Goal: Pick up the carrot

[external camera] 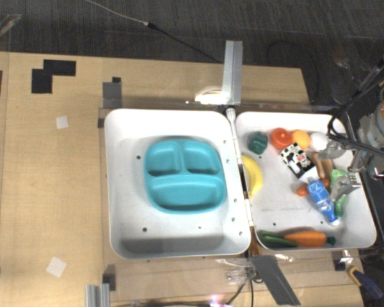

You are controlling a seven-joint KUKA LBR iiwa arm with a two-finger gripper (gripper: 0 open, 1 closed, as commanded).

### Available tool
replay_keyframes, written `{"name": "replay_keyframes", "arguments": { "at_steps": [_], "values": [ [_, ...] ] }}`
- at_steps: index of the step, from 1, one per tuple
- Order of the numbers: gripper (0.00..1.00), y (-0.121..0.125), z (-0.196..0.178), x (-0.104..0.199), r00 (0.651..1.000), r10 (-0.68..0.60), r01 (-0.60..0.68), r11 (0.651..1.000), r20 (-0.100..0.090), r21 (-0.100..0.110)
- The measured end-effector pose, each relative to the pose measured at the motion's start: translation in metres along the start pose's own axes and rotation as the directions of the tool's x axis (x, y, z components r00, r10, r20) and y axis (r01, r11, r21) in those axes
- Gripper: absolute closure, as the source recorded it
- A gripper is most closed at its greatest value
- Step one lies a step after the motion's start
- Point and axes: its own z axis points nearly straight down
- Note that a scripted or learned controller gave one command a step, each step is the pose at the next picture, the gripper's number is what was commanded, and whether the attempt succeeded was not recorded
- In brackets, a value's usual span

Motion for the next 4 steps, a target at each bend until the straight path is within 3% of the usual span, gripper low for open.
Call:
{"name": "replay_keyframes", "arguments": {
  "at_steps": [1,2,3,4],
  "values": [
    [0.00,0.019,0.164,-0.009,0.960,-0.281,0.281,0.960,0.007,0.002],
    [0.00,0.046,-0.009,-0.045,0.972,-0.235,0.235,0.972,0.011,0.003],
    [0.00,0.077,0.148,0.015,0.932,-0.362,0.361,0.932,-0.010,-0.009],
    [0.00,0.074,-0.042,-0.025,0.937,-0.350,0.350,0.937,0.012,0.005]
  ]
}}
